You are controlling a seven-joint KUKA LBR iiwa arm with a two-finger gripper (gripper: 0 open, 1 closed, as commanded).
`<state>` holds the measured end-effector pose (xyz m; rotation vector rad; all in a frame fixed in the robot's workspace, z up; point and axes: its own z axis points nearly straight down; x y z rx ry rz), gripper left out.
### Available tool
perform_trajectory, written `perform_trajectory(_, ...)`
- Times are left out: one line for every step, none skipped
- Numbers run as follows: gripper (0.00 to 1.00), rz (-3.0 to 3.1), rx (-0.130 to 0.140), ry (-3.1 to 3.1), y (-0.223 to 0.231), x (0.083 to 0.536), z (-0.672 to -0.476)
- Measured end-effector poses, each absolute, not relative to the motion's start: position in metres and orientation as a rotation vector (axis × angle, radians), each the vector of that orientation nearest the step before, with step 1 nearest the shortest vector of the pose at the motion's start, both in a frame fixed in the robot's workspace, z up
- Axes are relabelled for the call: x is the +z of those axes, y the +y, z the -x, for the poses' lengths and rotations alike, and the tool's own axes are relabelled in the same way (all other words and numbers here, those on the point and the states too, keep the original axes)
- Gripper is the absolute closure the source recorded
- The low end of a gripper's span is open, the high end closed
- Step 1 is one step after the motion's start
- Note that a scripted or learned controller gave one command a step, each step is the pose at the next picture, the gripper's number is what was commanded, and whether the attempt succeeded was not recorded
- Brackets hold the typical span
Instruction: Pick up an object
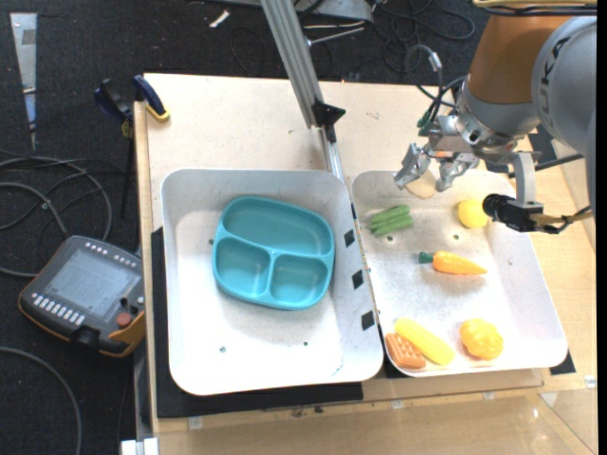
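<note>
Camera view, nearest edge first: in the right bin [531, 297], along its near rim, lie a waffle-patterned orange piece [405, 351], a long yellow toy that looks like a corn cob or banana [425, 340] touching it, and, a little apart to the right, a lumpy yellow-orange toy [481, 338]. Farther in, near the middle of that bin, a carrot [455, 264] lies on its side, its green stub pointing left. Beyond it, toward the far left corner, rests a green bean pod [390, 219], and toward the far right a yellow lemon [472, 213] sits just beside a black fitting [507, 210] on the arm.

The left bin [185, 282] holds a teal divided plate [274, 252] with three compartments — it lies flat, roughly centred.

At the far rim of the right bin the gripper [436, 171] hangs low with its fingers spread apart — nothing sits between them. A pale, rounded object [421, 188] lies just under the fingertips, partly hidden, at the bin's far edge; I cannot tell whether the fingers touch it. Above the wrist the arm's orange band [512, 45] rises toward the upper right.

Past the bins, a metal strut [294, 50] slants across the tan bench [237, 121]. On the floor to the left lies a grey hand-held control pendant [81, 292].
</note>
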<state>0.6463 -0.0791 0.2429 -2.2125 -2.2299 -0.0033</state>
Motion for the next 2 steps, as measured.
perform_trajectory(1.00, 2.212, -0.004, -2.231, -0.024, 0.250, -0.653)
perform_trajectory(1.00, 2.211, -0.002, -2.230, 0.031, 0.255, -0.647)
